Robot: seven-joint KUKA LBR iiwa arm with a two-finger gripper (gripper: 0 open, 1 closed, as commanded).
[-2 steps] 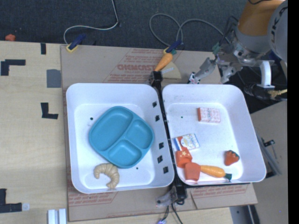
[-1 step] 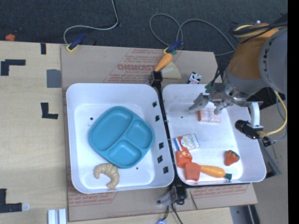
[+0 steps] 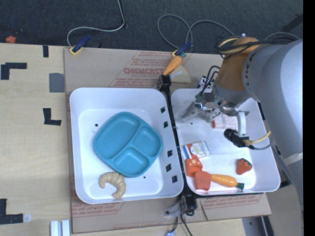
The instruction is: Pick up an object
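Observation:
My gripper [image 3: 202, 115] is low over the back left part of the right bin [image 3: 263, 181]. It stands open, one grey finger [image 3: 189, 113] splayed left, and nothing shows between the fingers. A small white and red packet [image 3: 222, 122] lies just right of it. Nearer the front lie a white and red carton [image 3: 198, 149], two orange-red blocks [image 3: 197, 173], a carrot [image 3: 224, 181] and a strawberry [image 3: 243, 166]. The left bin [image 3: 78, 132] holds a blue divided plate [image 3: 128, 143] and a croissant [image 3: 113, 183].
The grey arm with its orange band [image 3: 236, 73] covers the right bin's back right corner. A black cable fitting [image 3: 235, 137] hangs over the bin's middle. The divider [image 3: 170, 127] between the bins runs just left of the gripper. Another toy carrot [image 3: 172, 64] lies behind the bins.

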